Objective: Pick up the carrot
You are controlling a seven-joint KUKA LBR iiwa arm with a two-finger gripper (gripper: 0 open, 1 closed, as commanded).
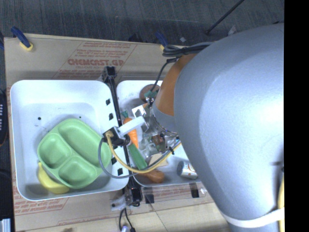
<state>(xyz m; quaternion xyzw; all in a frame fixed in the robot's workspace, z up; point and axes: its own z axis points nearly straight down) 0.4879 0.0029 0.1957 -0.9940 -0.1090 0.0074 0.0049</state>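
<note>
The carrot (133, 138) is a small orange piece with a long green top (138, 159). It lies at the left side of the right bin (126, 89), close to the wall between the two bins. My gripper (150, 138) is low in that bin, right beside the carrot and partly over it. The grey arm and its orange band (168, 93) cover most of the right bin. Contact between gripper and carrot is hidden by the wrist hardware and a yellow cable (120, 162).
A green divided plate (72, 153) lies in the left bin (29, 100), over a yellow item (48, 181). A brown item (154, 177) and a silver can (186, 169) sit at the right bin's front. Another brownish item (146, 91) is near its back.
</note>
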